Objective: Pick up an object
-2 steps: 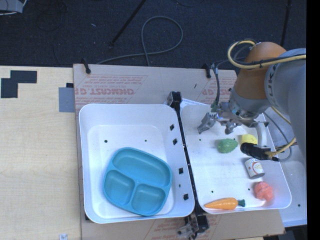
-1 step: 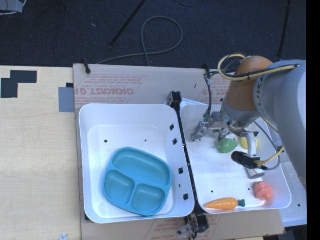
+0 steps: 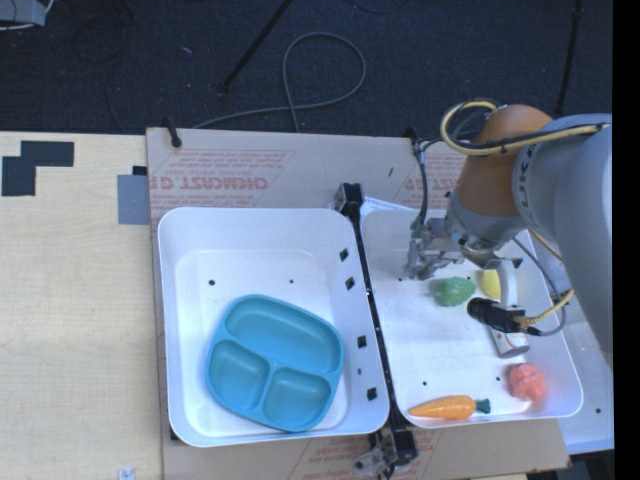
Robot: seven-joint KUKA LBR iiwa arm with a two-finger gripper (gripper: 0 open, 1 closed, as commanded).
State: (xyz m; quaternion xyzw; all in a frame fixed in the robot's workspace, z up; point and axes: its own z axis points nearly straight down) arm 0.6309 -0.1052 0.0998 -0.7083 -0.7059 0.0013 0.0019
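The orange carrot (image 3: 444, 406) lies low in the right bin (image 3: 560, 408) — fingers' (image 3: 422, 263) state unclear — beside a green lump (image 3: 452, 290).

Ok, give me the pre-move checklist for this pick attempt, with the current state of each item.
1. Gripper over the right bin: ok.
2. Green object close beside the gripper: ok.
3. Finger opening: cannot tell.
4. Something held: cannot tell.
5. Carrot and pink object apart from the gripper, near the front wall: ok.
6. Blue tray lies in the left bin, out of the way: ok.
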